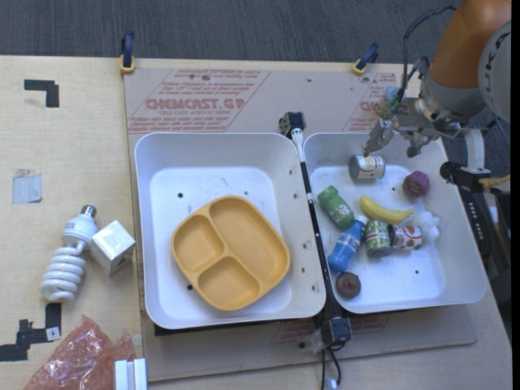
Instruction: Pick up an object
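Observation:
My gripper (396, 145) hangs over the far end of the right bin (455, 287), fingers spread apart and nothing between them. Just below its left finger lies a small tin can (367, 167) on its side. A purple ball (416, 184) sits below the right finger. Further toward the front lie a green bottle (335, 206), a yellow banana (385, 211), a blue bottle (345, 247), a green can (377, 238), a red-and-white object (409, 236) and a brown round piece (348, 283).
The left bin (154, 218) holds a yellow divided plate (230, 253). On the bench to the left lie a spiral light bulb (67, 258), a white cube (113, 245) and a pink crinkled bag (81, 356). The arm's orange band (479, 23) is at the top right.

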`<state>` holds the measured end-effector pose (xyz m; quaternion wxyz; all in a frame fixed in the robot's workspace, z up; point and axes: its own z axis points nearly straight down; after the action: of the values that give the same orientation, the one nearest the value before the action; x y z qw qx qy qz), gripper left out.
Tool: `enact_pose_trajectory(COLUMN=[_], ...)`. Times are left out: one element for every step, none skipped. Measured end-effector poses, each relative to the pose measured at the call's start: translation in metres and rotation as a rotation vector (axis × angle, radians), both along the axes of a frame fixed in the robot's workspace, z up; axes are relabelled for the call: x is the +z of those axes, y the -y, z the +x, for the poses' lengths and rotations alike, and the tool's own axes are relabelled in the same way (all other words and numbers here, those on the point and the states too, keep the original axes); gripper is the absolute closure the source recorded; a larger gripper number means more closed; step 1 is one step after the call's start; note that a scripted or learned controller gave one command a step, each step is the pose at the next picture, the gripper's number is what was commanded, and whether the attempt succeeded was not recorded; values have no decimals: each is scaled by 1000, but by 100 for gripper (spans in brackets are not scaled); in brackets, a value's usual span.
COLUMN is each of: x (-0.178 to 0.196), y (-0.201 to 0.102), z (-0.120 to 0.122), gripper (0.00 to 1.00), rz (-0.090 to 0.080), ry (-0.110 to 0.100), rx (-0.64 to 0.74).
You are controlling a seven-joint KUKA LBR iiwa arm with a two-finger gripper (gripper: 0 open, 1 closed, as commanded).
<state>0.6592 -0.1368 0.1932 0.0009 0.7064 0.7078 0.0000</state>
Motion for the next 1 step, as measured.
enact_pose_trajectory(x=[-100], y=[23], z=[0], gripper=[0], rz=[0], ry=[0], rx=[-3])
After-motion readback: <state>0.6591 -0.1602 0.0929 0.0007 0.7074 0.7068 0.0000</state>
